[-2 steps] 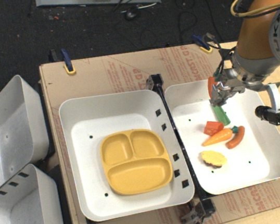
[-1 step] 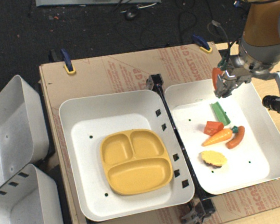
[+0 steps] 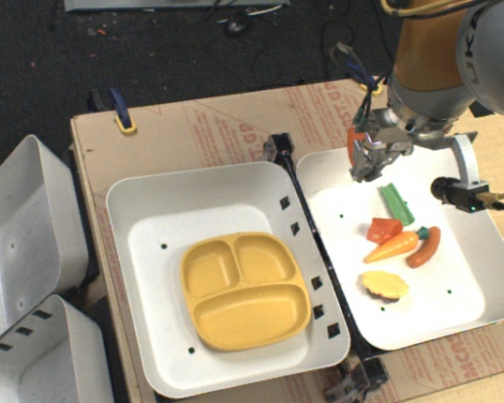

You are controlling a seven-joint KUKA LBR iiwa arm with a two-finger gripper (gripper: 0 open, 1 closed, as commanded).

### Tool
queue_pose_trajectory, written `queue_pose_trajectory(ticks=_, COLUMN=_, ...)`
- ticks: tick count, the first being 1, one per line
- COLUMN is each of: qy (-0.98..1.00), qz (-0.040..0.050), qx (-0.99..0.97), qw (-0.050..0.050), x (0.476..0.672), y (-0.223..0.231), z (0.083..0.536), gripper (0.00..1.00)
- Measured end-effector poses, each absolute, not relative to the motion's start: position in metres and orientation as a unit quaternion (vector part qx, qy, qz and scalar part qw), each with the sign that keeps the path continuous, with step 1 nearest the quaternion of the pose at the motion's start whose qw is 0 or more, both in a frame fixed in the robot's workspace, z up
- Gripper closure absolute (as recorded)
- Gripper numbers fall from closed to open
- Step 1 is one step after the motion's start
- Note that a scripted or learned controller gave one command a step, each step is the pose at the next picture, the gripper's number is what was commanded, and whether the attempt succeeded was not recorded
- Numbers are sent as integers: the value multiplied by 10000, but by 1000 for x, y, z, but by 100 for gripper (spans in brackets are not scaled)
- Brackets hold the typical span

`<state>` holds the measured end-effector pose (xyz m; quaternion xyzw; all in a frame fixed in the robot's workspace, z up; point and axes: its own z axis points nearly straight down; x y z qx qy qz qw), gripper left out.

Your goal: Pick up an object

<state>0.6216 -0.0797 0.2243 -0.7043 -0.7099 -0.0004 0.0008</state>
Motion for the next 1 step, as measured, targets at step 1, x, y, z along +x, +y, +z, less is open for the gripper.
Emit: queue_pose_trajectory(ticks=1, qy=-7102, qz=-13, qx=-7040, qw=-4, x=627, y=-19, z=234, gripper=100)
